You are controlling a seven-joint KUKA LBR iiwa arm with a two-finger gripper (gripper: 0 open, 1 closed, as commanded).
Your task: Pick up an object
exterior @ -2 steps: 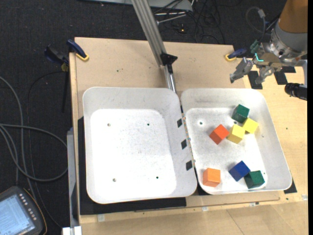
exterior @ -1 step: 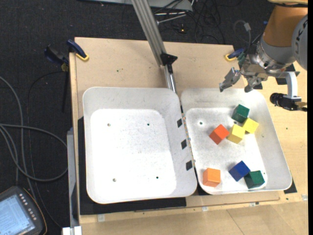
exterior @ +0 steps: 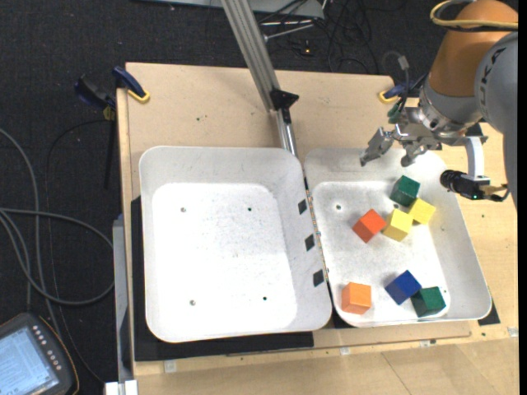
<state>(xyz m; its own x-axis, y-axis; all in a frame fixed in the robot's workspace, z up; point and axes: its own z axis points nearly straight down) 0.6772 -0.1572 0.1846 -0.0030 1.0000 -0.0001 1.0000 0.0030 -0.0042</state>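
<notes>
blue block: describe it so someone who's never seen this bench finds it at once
Take the right-hand bin, the one with all the blocks. Near its front edge, the blue block sits beside a green block. It's the only blue one.

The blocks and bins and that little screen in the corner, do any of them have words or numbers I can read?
No readable words or numbers anywhere.
Screen of the handheld pendant: lit, but its contents are too small and blurred to read.
Colored blocks, such as the blue block: plain faces, no letters.
Right bin and left bin: only specks and dark marks, no text.
</notes>
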